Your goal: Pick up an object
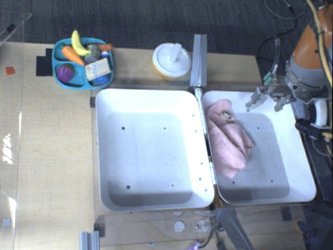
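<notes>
In the right bin (291,191), toward its nine o'clock wall, lies the pink cloth (227,139), a crumpled towel-like heap running from twelve down to six o'clock. It looks light, limp and unbreakable; it should sag and drape once lifted, so a pinch on a raised fold near its bunched top seems the surest hold. The gripper (266,100) hangs at the bin's one o'clock corner, fingers spread apart, nothing between them, well apart from the cloth.
</notes>
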`<state>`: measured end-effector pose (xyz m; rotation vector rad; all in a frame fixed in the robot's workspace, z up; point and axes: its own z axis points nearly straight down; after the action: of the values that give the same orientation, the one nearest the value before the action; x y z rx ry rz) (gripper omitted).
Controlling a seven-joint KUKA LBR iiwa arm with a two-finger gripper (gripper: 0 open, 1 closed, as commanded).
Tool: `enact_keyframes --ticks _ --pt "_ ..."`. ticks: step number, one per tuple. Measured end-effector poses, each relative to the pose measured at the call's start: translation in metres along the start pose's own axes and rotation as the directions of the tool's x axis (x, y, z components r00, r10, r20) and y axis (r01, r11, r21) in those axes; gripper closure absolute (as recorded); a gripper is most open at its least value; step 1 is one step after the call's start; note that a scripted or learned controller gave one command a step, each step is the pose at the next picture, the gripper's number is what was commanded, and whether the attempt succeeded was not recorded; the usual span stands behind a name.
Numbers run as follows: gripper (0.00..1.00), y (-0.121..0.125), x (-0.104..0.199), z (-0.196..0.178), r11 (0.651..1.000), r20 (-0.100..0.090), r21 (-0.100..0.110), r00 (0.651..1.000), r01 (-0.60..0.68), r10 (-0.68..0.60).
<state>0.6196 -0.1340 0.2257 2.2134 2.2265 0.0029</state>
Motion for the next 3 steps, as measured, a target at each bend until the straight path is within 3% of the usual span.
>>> enact_keyframes --ticks 1,2,3 --pt "0.0 -0.011 -0.015 -0.045 0.913 0.001 -0.001 0.913 -0.408 0.408" --pt "0.0 -0.044 0.032 0.13 0.91 -0.001 -0.001 0.91 -0.414 0.414" --pt "1.0 -0.043 0.033 0.12 0.91 -0.003 -0.002 0.91 -0.414 0.414"
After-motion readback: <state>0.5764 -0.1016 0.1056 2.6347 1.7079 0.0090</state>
